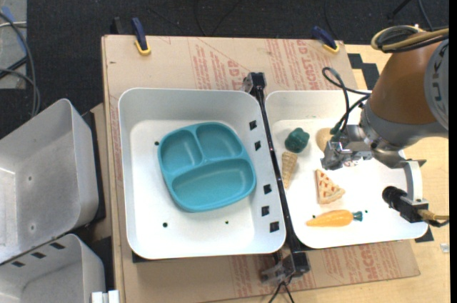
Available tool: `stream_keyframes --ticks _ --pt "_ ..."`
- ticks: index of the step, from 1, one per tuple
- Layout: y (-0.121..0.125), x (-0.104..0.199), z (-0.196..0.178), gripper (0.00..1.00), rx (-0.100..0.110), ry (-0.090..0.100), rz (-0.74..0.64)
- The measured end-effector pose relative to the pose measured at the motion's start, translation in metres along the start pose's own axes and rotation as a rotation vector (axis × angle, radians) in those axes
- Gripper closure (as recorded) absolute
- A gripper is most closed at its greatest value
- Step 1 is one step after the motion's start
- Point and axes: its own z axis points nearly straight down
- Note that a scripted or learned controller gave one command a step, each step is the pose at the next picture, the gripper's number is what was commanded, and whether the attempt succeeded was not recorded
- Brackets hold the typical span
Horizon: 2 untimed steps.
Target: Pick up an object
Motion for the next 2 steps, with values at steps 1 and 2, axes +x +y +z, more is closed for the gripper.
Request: stream_keyframes --ticks 1,2 --pt "0.006 0.008 -0.046 1.0 -0.001 0.0 -0.001" --pt "0.004 0.065 -0.033 1.0 0.007 0.003 -0.005"
